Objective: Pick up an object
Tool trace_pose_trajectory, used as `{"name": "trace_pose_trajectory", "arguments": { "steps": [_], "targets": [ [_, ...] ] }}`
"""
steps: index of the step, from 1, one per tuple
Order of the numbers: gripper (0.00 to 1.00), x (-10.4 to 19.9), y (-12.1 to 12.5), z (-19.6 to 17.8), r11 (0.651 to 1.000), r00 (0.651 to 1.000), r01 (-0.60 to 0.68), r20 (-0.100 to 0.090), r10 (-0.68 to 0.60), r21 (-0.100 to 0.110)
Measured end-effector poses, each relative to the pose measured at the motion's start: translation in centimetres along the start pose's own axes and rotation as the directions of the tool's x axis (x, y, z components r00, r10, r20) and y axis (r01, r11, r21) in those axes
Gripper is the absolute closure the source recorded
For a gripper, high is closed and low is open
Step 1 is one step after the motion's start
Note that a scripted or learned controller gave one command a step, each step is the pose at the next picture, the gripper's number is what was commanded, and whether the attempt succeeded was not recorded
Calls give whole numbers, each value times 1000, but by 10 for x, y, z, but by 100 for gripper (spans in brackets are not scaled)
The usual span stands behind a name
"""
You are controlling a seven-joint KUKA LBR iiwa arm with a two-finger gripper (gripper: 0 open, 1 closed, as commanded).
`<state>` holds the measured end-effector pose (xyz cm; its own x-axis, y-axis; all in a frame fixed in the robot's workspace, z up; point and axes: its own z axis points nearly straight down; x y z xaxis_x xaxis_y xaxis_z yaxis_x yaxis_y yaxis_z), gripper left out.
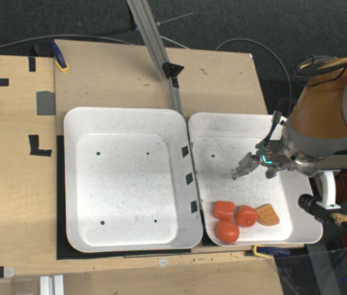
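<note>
Red and rounded, three tomato-like objects [235, 219] cluster against the front edge of the right bin [223, 128], touching one another, with an orange wedge-shaped piece [267, 214], like a bread crust, just beside them toward the bin's front right corner. The gripper [251, 165] hangs above the middle of that bin, well back from the cluster, and holds nothing; whether its fingers are parted cannot be told at this size. A good pick would probably bring it forward and straight down over the outermost red piece, since smooth round shapes packed together tend to roll or squirt aside. The bins are white, shallow, smooth plastic speckled with dark flecks; the left bin [75, 165] sits alongside on the pale wooden bench [13, 165].
</note>
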<state>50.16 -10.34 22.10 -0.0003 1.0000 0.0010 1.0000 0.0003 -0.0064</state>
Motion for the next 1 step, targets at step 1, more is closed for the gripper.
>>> {"name": "trace_pose_trajectory", "arguments": {
  "steps": [1],
  "targets": [
    [0, 0, 1, -2, 1000, 1000, 1, 1, -1, -5]
  ]
}}
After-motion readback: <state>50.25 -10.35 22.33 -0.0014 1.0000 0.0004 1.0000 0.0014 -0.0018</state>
